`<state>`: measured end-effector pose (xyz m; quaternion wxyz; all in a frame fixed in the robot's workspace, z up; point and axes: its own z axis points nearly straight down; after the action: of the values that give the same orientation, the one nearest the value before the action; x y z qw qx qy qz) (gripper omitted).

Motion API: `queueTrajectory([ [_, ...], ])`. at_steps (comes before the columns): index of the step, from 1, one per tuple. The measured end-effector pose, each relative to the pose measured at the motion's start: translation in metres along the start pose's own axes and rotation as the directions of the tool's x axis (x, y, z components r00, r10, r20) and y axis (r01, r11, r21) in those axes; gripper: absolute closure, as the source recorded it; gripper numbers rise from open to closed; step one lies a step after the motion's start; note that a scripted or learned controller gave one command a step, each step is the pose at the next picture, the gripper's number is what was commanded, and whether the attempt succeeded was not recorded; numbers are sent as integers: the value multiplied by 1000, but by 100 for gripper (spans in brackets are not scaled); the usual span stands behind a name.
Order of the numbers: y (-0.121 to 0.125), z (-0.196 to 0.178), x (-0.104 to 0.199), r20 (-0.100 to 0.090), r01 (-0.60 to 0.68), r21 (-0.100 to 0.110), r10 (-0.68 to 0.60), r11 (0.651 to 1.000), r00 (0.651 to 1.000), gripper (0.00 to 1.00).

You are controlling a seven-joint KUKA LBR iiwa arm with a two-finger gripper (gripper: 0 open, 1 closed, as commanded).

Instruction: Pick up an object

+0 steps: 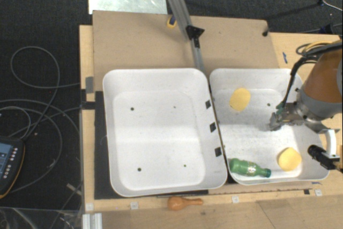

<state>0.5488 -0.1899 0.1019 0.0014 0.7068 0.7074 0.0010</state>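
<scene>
While you watch the arm reach in from the right, read the scene off its gripper (275,122):

Gripper: low over the right bin (257,82) floor, roughly mid-bin; you cannot tell from this slant whether it is apart or together, and nothing shows in it.
Disc: yellow disc (240,99) up and to the left of the gripper, near but apart, lying flat.
Ball: yellow ball (289,159) below and slightly right of it, near the bin's front wall.
Bottle: green bottle (249,168) below and to the left, on its side along the front wall, likely rolled there.
Left bin: left bin (115,86) well off to the gripper's left.
Stray: an orange piece (184,202) lies on the bench (230,35) outside the bins, well down-left.
Judgement: you are mid-approach; the gripper sits between targets, so a grab here may close on bare floor.
</scene>
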Motion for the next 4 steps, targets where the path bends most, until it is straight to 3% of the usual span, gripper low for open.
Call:
queueTrajectory([
  [2,12,-109,3,2,5,-4,-5,1000,1000,100],
  [4,-6,-103,95,-3,9,3,-9,1000,1000,100],
])
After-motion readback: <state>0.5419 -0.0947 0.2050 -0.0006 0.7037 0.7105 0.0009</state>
